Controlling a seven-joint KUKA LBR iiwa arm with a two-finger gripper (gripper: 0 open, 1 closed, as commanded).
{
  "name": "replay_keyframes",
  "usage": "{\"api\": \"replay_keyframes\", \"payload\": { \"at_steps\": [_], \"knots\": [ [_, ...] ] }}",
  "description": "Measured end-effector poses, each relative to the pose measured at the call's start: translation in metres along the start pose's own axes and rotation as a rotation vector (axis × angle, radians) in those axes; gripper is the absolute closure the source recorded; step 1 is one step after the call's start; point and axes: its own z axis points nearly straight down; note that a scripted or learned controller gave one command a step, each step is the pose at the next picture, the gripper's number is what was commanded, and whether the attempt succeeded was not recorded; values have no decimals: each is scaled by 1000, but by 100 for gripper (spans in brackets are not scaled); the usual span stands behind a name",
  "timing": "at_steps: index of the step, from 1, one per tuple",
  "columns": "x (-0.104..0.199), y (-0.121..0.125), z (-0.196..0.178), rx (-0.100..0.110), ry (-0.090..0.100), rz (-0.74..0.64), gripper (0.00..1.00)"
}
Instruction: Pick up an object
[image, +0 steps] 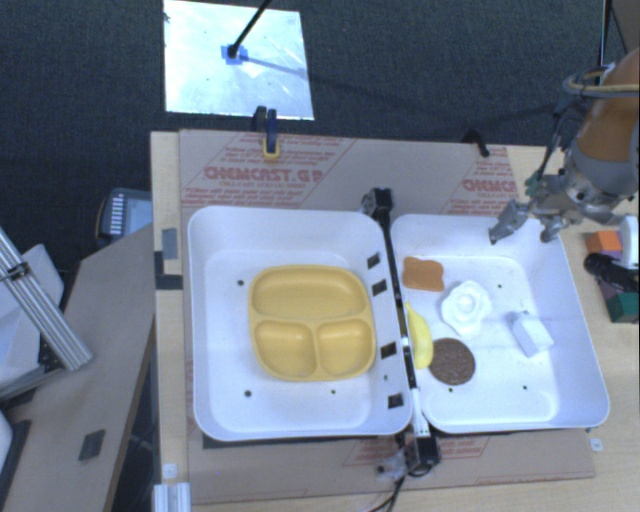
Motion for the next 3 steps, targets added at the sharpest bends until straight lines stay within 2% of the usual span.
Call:
{"api": "replay_keyframes", "payload": {
  "at_steps": [1,3],
  "knots": [
    [1,3,-9,-13,-3,-3,0],
    [-4,-3,99,-11,-2,-4,0]
  ]
}}
